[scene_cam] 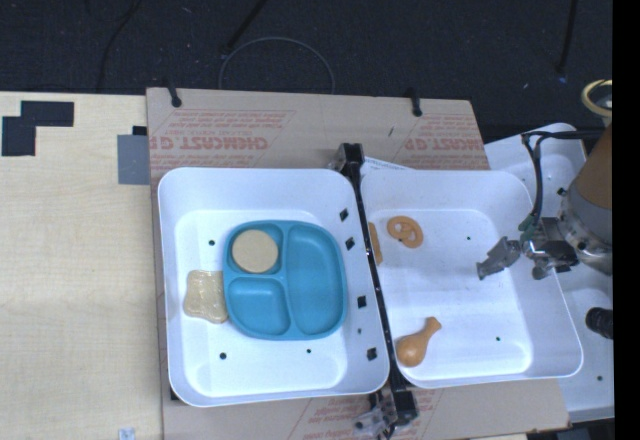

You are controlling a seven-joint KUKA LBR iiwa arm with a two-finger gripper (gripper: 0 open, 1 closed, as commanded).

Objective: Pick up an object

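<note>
- Camera view looks down on two white bins side by side; the gripper (500, 259) hangs over the right side of the right bin (470, 373), with the arm (592, 190) coming in from the right edge.
- Nothing sits between the fingers, so the task looks to be at the approach step, with no pick made yet.
- Whether the fingers stand wide or narrow I cannot tell; they show only as a small grey shape.
- Candidates in the right bin: a pretzel (405, 231) near the upper left, and a drumstick-shaped toy (418, 341) near the lower left, both well apart from the gripper.
- In the left bin (190, 368) a blue tray (290, 280) holds a round cracker (254, 250); a pale slice of toast (205, 295) lies touching the tray's left edge.
- My judgement: the next move calls for travelling left over one chosen item, then descending with the fingers astride it.
- The gripper's height above the bin floor is hard to judge from this slant, and most of the arm is cut off at the right.
</note>
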